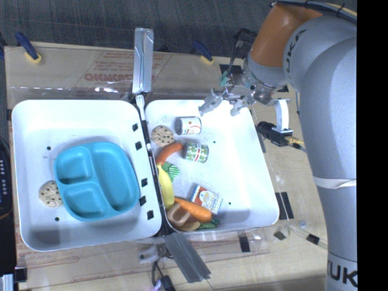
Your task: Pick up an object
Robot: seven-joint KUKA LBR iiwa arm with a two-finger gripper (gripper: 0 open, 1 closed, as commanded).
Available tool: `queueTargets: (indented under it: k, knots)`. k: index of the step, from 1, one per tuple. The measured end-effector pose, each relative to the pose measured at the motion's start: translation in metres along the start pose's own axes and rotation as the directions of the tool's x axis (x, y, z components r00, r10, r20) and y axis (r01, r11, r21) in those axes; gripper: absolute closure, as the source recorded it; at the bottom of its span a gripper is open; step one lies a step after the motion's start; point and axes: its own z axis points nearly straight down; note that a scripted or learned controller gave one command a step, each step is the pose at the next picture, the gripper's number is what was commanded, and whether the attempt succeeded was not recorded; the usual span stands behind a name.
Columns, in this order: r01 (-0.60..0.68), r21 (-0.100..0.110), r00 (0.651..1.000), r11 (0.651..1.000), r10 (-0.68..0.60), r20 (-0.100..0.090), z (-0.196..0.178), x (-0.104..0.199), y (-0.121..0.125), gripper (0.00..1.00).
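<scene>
While I scan from the left bin (24,162), I see a blue divided plate (96,179) at its centre and a cookie (50,193) against its left wall. Along the right bin's (254,180) left wall lie a second cookie (162,134), two small cans (188,125), a banana (165,187), carrots (194,209) and a small carton (207,198). At that bin's far edge, the end effector (223,103) hovers with fingers spread, grasping nothing.

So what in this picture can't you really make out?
- Labels on the two small cans: too small to read, camera view.
- Brown item at the right bin's near edge: partly covered by a carrot.
- Gripper: blurred, finger state unclear.
</scene>
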Motion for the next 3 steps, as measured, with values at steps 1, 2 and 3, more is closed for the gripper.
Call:
queueTargets:
  k: [1, 2, 3]
  knots:
    - [0.118, 0.005, 0.993, 0.993, -0.118, -0.002, 0.098, 0.053, 0.0, 0.0]
    - [0.15, 0.0, 0.989, 0.989, -0.15, 0.001, 0.116, 0.02, -0.029, 0.0]
    - [0.135, -0.001, 0.991, 0.991, -0.135, 0.001, 0.115, 0.022, -0.061, 0.0]
